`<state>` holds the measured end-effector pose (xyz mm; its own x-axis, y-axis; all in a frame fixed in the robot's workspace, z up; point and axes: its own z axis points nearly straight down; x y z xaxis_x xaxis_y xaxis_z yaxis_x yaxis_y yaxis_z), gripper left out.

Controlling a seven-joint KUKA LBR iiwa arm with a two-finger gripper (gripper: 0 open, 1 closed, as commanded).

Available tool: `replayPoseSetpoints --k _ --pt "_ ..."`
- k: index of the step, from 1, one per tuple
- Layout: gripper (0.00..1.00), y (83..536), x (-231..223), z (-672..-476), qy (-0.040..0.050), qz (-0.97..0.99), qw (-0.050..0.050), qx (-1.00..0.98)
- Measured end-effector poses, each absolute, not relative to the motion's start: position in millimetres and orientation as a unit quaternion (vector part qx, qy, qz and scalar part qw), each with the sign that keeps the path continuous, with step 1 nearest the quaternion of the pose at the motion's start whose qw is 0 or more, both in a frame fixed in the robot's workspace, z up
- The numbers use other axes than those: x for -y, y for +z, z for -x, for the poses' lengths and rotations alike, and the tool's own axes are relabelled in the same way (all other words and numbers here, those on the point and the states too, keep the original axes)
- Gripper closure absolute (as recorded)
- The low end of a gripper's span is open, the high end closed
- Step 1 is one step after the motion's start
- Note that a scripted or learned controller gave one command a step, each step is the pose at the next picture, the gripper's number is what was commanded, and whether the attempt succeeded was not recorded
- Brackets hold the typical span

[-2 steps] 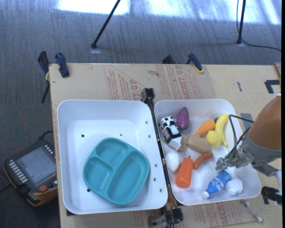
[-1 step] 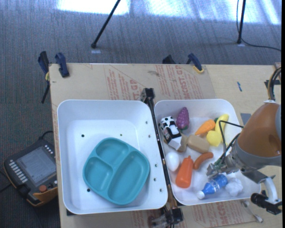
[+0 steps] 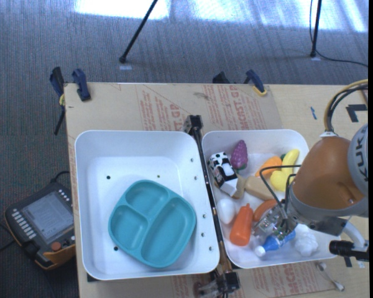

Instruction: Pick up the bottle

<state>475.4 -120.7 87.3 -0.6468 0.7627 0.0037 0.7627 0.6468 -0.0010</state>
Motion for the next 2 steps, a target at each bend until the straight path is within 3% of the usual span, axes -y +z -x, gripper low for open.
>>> replayPoseSetpoints --k 1,2 --pt "0.0 87.2 120.9 -475.4 -0.0003 0.421 0.002 0.907" --pt "1.0 96.8 120.7 -475.7 -0.0007 0.422 0.002 0.906"
